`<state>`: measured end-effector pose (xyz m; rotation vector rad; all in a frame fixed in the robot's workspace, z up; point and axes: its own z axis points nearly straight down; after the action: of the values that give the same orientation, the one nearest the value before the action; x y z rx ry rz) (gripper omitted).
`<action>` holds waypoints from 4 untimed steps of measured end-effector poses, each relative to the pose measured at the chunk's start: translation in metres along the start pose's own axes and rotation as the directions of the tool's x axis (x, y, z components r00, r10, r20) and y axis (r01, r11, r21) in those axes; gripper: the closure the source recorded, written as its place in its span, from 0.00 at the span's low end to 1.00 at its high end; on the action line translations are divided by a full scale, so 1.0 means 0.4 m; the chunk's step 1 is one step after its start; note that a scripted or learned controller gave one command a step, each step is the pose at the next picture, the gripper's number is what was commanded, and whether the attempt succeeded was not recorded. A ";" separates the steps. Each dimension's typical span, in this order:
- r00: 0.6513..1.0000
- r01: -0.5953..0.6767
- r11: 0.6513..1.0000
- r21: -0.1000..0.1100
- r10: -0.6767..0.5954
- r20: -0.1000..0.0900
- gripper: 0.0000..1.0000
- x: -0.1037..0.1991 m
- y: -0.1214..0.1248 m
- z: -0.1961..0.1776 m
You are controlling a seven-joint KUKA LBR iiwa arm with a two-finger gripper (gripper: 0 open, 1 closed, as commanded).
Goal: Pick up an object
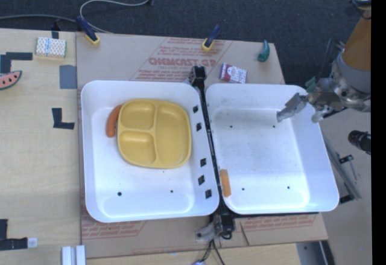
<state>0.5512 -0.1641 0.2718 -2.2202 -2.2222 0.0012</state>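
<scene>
We see the gripper (pixel 304 107) poised over the right bin (pixel 313 197) near its upper right corner, its two grey fingers (pixel 291 108) spread apart with nothing between them. A yellow divided plate (pixel 155 133) lies in the upper half of the left bin (pixel 145 203), and an orange sausage-like piece (pixel 111 122), perhaps a toy hot dog, sits tucked against the plate's left edge. A small orange object (pixel 225 183), too blurred to name, rests against the right bin's left wall near its lower corner.
</scene>
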 end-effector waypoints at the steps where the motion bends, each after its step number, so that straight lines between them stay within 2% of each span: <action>1: 1.000 0.001 1.000 0.004 -0.001 -0.002 0.00 0.138 0.060 0.287; 2: 1.000 0.001 1.000 0.002 -0.001 -0.001 0.00 0.132 0.228 0.406; 3: 1.000 0.003 1.000 0.001 -0.003 -0.001 1.00 0.134 0.230 0.381; 4: 1.000 0.003 1.000 0.001 -0.003 -0.001 0.00 0.134 0.229 0.381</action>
<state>0.6428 -0.1104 0.1192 -2.2158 -2.2238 0.0014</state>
